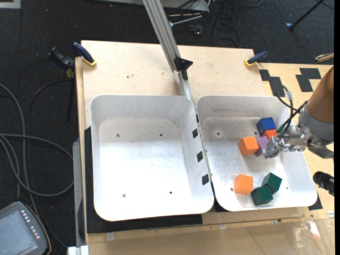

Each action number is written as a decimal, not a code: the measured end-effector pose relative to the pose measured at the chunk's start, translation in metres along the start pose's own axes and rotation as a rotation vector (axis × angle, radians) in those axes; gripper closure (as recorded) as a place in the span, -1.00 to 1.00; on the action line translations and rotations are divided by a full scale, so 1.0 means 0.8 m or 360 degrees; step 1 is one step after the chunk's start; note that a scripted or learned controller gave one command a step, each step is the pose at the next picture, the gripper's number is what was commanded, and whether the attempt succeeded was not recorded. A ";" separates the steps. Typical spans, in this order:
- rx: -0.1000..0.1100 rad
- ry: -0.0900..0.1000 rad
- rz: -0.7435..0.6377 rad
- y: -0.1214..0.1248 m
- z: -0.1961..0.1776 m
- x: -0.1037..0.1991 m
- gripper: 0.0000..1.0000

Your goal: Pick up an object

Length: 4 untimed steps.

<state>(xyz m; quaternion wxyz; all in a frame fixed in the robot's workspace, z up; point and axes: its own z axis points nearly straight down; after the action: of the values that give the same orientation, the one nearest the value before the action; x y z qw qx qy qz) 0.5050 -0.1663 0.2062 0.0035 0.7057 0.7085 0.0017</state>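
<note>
Reaching into the right bin [297, 193], I should settle squarely over one block and keep clear of its neighbours. My hand [272, 149] sits low beside the purple block [262, 142], between the orange block [248, 145] and blue block [266, 125]; I cannot tell its spread.

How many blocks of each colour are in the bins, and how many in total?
Orange blocks: 2
Green blocks: 2
Blue block: 1
Purple block: 1
Total: 6, all in the right bin.
</note>
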 end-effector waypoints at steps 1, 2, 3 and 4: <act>0.0006 0.0002 0.0002 0.002 -0.016 0.000 1.00; 0.0006 0.0005 -0.0008 0.014 -0.032 0.066 1.00; 0.0011 0.0007 -0.0008 0.027 -0.027 0.145 1.00; 0.0009 0.0006 -0.0007 0.046 -0.035 0.204 1.00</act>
<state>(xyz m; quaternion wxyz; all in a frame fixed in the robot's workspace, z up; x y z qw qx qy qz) 0.5407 -0.0026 0.2339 0.0001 0.7042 0.7100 0.0012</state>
